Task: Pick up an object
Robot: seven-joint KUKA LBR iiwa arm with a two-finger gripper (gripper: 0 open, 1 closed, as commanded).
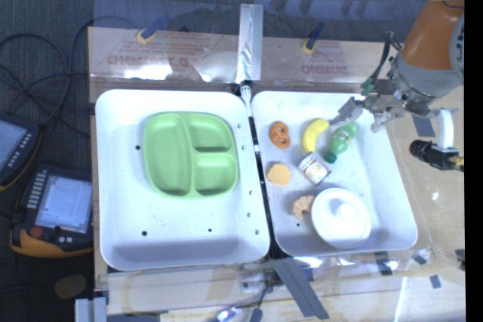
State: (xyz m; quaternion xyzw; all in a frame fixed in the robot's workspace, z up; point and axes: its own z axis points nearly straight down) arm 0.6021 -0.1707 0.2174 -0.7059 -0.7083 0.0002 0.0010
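Looking down on the desk, I see the pincer point(364, 112) with its fingers spread apart, gripping nothing, poised over the right bin point(392, 185) just above the green bottle point(339, 142). The bottle lies beside a yellow lemon point(315, 134). A green divided plate point(190, 154) sits in the left bin point(121, 185).
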